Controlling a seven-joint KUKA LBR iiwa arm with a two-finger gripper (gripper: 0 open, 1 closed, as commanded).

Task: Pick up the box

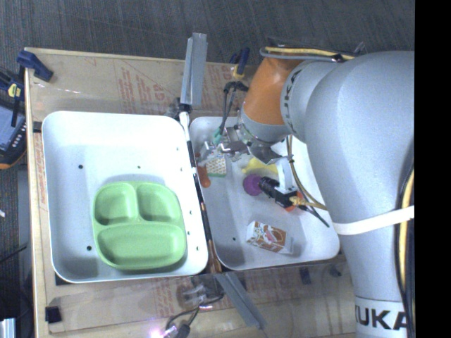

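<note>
Your tabletop [127, 83] is brown board with red print. On it you see two white bins touching side by side: left bin [63, 139] and right bin [232, 259].

Both bins [63, 189] appear as smooth white plastic with a soft sheen; the green divided tray [139, 225] in the left bin looks like matt plastic. The box [268, 236] shows a printed cardboard surface, the bench [106, 72] bare wood or board, and the arm [352, 139] a smooth grey casing with a satin finish
</note>
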